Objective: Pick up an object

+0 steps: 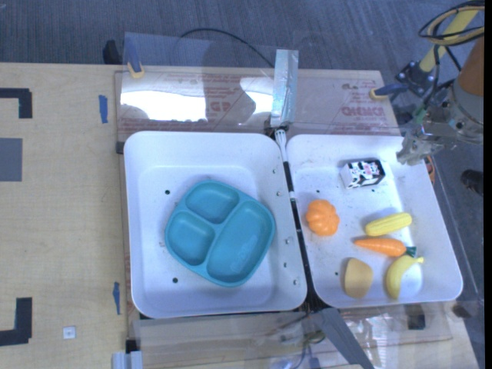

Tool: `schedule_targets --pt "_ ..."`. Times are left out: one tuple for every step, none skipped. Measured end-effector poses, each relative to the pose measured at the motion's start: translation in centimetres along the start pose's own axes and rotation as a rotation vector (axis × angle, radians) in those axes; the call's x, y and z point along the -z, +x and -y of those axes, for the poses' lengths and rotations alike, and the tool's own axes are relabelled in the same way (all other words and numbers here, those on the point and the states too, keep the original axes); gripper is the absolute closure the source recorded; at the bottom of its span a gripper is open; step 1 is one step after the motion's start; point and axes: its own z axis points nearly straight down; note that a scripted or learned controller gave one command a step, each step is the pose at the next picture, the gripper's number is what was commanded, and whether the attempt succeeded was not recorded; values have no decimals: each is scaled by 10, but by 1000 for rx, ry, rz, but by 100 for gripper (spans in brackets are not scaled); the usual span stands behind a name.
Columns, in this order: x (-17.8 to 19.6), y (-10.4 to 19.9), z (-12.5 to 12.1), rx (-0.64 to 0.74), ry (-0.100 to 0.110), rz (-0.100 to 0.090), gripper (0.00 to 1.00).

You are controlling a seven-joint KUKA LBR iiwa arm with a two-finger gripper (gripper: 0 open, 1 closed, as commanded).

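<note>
I see the gripper (413, 146) at the right bin's (442, 229) far right corner, over the rim; can't tell its state. In that bin: cow-print carton (362, 173) nearest the gripper, then corn (388, 224), pumpkin (323, 217), carrot (380, 246), potato (357, 277), banana (400, 274). Left bin (146, 206) holds a blue divided plate (221, 232).
</note>
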Motion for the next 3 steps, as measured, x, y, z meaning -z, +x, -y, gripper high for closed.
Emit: schedule_targets --pt "101 -2 -54 80 0 1 100" --pt "108 -1 -55 83 0 4 100" --pt "219 -33 -56 90 -2 2 100"
